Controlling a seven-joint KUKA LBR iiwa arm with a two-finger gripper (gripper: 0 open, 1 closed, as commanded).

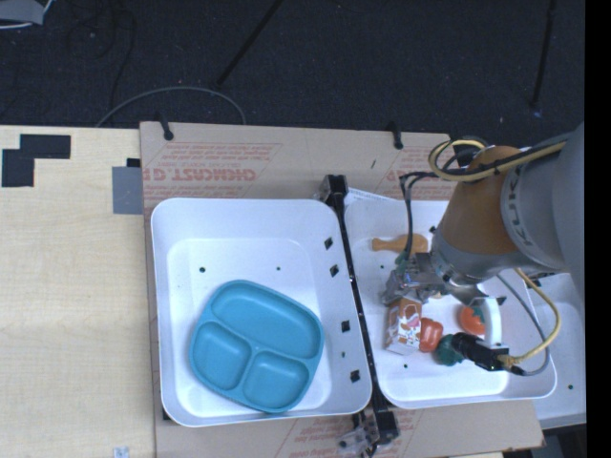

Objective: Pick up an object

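Observation:
My gripper (405,284) hangs low over the left part of the right bin (544,385), and the arm's grey and orange wrist covers the bin's middle. Just below the gripper lies a small white and red carton (404,325), close to its tip; whether they touch is unclear. A red-orange toy piece (431,333) rests against the carton's right side, with a small green piece (447,353) beside it. A tan wooden-looking piece (395,244) lies just above the gripper. Another orange piece (470,318) peeks out under the wrist.
The left bin (172,256) holds a blue divided plate (256,345) in its lower half. A black divider (346,284) runs between the two bins. Both bins stand on a cardboard sheet (239,165) on the pale bench.

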